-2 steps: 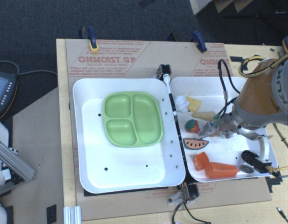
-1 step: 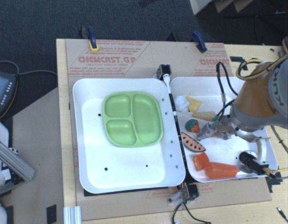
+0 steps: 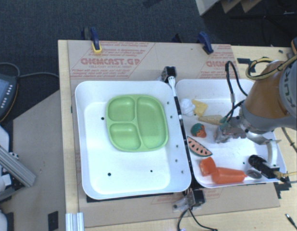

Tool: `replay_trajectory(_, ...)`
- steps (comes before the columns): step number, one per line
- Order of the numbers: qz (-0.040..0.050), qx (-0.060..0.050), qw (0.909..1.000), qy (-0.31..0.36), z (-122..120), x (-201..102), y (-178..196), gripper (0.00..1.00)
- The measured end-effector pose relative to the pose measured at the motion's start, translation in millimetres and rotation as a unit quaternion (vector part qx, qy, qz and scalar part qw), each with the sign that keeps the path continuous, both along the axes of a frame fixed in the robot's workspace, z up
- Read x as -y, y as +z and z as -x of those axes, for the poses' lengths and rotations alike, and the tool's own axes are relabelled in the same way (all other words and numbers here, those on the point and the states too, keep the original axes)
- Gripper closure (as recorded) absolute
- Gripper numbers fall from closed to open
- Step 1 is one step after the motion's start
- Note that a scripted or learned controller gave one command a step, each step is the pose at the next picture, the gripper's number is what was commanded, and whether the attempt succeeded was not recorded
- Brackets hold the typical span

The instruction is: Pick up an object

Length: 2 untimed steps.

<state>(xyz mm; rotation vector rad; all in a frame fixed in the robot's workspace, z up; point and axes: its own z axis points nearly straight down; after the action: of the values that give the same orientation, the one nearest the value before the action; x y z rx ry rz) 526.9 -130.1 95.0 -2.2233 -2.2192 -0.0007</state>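
My gripper (image 3: pixel 224 133) hangs low over the middle of the right bin (image 3: pixel 213 85), reaching in from the right. A tan stick (image 3: pixel 210 120) lies just to its left, with its right end right at the gripper. Further left are a small strawberry (image 3: pixel 198 130) and a watermelon slice (image 3: pixel 199 147). A yellow wedge (image 3: pixel 199 107) and a white crumpled piece (image 3: pixel 187 107) lie at the back left of this bin. At the front rest a red block (image 3: pixel 207 166) and an orange carrot (image 3: pixel 228 175).
The left bin (image 3: pixel 91 143) holds a green divided plate (image 3: pixel 137 122) towards its back. A black divider strip (image 3: pixel 179 124) runs between the two bins. Blue clamps (image 3: pixel 94 37) grip the board's far edge.
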Motion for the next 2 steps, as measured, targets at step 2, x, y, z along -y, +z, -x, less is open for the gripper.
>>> replay_trajectory(2,0.0015,0.003,1.0,0.001,-8.4,-1.2,91.3,1.0)
